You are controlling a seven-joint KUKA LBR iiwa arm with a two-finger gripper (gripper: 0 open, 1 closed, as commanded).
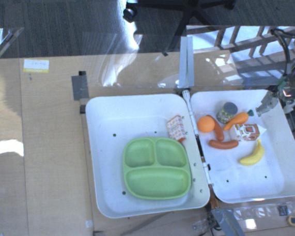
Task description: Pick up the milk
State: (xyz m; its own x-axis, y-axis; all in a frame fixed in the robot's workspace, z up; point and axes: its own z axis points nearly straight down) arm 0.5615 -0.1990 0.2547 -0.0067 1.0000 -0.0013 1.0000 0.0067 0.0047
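Right bin [293, 178] holds the milk [246, 131], well left of the gripper [267, 104], whose state is unclear.

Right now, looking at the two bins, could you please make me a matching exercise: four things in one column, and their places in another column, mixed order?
Things:
1. green plate
2. banana
3. milk carton
4. small red-and-white carton

Places:
A. right bin, just above the banana
B. left bin, at the plate's upper right corner
C. left bin, in the middle, toward the near wall
D. right bin, nearest the front among the food

Pairs: 1-C, 2-D, 3-A, 4-B
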